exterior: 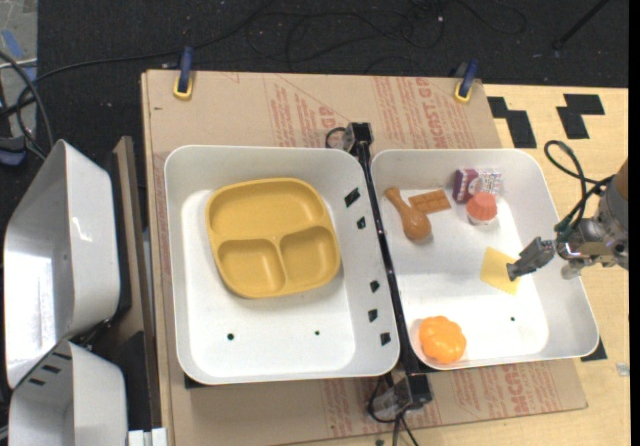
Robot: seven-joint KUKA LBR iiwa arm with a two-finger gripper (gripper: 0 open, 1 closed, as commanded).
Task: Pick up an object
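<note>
We judge the yellow block [497,268] in the right bin [570,334] light and stiff; grasp across its flat sides; the gripper [527,261] touches it, closure indeterminable.

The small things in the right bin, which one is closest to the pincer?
The flat yellow block: the pincer sits right at its right edge. The orange round fruit, red-capped piece and brown scoop lie clearly farther away.

A lab — clamped cardboard bench [300,99], loose floor cables [300,24].
</note>
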